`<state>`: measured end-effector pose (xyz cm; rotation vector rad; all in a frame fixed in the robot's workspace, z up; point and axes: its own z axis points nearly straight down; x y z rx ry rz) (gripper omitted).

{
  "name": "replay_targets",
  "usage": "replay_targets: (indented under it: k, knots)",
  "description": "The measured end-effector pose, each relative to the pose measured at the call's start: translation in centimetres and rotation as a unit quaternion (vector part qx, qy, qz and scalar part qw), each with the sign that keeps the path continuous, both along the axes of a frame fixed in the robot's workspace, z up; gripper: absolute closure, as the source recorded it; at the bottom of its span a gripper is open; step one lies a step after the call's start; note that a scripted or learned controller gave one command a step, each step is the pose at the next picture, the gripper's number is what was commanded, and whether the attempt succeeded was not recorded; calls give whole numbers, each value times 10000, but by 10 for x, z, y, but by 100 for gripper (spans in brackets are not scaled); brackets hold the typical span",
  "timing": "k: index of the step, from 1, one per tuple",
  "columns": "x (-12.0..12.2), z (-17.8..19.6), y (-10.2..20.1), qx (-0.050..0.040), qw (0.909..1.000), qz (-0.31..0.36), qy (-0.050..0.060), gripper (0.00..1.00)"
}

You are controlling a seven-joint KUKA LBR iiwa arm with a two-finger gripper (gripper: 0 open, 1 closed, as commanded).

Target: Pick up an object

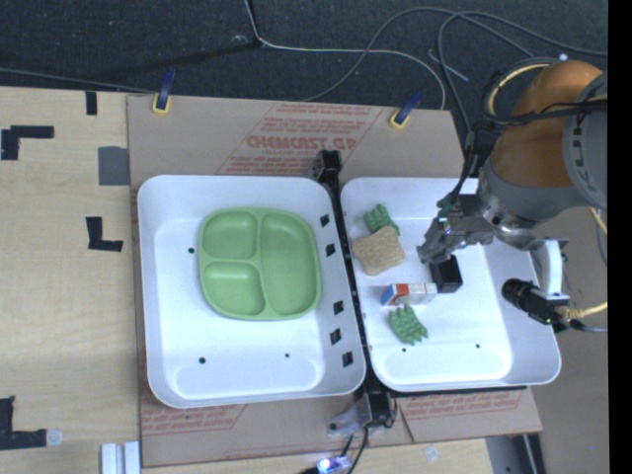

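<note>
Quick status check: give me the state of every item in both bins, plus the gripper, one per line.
Green divided plate: flat in the left bin, right way up.
Tan sponge-like block: lying in the right bin by the divider.
Green leafy toy: touching the block's far edge.
Small red, white and blue item: lying flat.
Second green leafy toy: lying apart.
Gripper: low over the right bin.

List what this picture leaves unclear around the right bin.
1. Claw: dark and small in the camera view; open or shut cannot be told.
2. Small box: label too small to read.
3. Right bin: the arm covers its far right corner.
</note>
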<state>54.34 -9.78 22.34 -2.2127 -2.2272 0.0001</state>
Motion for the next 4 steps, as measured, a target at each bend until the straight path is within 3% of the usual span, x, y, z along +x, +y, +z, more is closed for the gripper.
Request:
replay_targets:
  k: [3, 4]
  knots:
    - [66, -19, 148, 1, 10000, 2, -1, 100]
    - [84, -2, 199, 2, 10000, 0, -11, 100]
